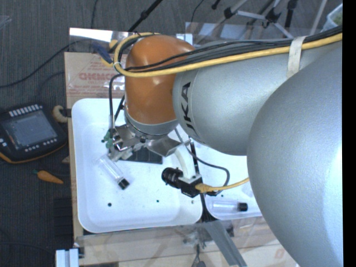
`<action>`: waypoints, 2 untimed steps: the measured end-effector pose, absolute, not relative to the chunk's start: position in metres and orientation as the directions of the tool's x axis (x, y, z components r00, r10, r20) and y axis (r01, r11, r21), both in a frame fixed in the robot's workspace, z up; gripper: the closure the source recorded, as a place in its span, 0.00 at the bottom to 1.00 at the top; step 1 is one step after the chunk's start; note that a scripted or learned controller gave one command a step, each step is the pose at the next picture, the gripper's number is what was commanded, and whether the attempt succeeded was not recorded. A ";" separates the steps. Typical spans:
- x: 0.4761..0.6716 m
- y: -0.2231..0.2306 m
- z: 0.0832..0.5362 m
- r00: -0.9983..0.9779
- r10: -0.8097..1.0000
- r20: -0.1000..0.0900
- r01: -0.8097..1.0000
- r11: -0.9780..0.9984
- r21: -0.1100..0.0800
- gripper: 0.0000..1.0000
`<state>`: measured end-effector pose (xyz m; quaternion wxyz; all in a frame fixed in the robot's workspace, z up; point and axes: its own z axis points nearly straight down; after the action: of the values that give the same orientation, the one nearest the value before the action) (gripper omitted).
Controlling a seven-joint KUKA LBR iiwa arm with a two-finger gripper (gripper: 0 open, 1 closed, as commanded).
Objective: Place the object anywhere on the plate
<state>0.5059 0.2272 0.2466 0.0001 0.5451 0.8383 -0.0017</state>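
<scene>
**Arm low over the left bin, vial just below the gripper**

Overhead, the arm [250, 110] fills the right and middle of the view, its orange band [150, 77] sitting above the left bin [89, 204]. That bin's left and lower floor lie bare and open, and its rounded rim is unobstructed along the left and bottom edges. Much of the right bin [245, 213] is covered by the arm. The gripper [119, 143] hangs close to the left bin's upper middle floor; whether it is wide or narrow cannot be told. A clear vial [113, 172] with a black cap lies on the floor just below and slightly left of the gripper, tilted diagonally. Another vial [228, 206] lies in the right bin.
</scene>
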 end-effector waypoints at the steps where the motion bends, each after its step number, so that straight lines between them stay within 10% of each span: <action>1: 0.528 0.218 0.159 -0.765 0.644 0.002 0.644 0.765 -0.003 1.00; 2: 0.571 0.216 0.184 -0.990 0.142 -0.001 0.142 0.990 0.001 1.00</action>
<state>0.5713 0.2163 0.1838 0.0007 0.0712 0.9975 0.0005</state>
